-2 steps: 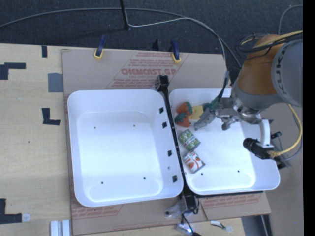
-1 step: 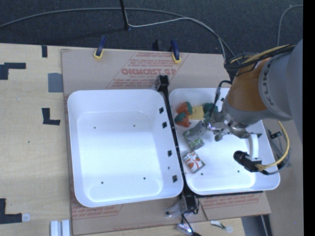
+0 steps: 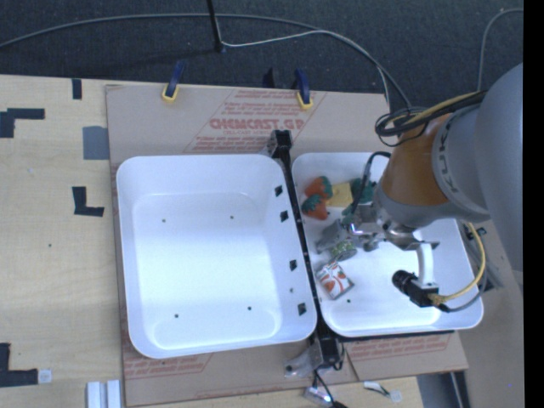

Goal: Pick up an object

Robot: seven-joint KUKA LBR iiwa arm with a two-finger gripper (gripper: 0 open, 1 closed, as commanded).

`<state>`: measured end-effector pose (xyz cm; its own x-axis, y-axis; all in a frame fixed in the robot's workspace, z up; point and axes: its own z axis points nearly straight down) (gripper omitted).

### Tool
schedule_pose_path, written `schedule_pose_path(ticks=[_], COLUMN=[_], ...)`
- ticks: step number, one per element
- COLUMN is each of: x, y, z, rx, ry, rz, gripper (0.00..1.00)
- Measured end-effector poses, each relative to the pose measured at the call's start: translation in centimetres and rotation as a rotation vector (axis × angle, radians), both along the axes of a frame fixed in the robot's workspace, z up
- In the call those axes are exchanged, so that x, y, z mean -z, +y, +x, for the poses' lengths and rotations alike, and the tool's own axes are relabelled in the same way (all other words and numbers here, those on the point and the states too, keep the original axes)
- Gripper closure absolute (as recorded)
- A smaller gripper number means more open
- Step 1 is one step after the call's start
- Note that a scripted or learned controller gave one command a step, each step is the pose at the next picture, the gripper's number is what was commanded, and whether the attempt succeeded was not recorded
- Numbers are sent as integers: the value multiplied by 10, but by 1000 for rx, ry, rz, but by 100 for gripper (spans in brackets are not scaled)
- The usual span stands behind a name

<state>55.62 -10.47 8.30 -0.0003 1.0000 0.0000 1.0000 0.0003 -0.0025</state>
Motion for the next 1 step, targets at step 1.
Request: schedule_pose_path(ticks=[1], x=[-10], y=[0], z=[0], rx=[0], ry=[0], rz=[0], gripper=[100])
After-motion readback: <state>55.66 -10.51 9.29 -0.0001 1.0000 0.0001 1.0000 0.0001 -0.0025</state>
